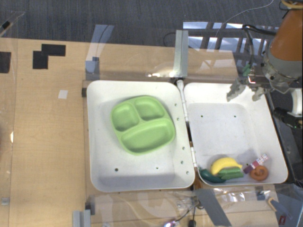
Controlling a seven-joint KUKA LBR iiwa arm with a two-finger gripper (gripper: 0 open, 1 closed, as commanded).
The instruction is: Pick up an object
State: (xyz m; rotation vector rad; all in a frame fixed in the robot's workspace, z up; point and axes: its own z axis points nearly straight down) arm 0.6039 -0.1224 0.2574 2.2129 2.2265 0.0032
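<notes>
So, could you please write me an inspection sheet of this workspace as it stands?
Surface: wooden bench bearing two white bins, left bin and right bin.
Job's things: banana, green vegetable and small round orange-red item bunched at the right bin's near edge; green divided plate in the left bin.
Clutter: nothing seen.
Grippers: gripper above the right bin's far right corner, fingers apart, nothing between them.
Cables: thin cable running behind the bins to the arm.
Surroundings: dark floor beyond the bench; black markers on the bench's left.
</notes>
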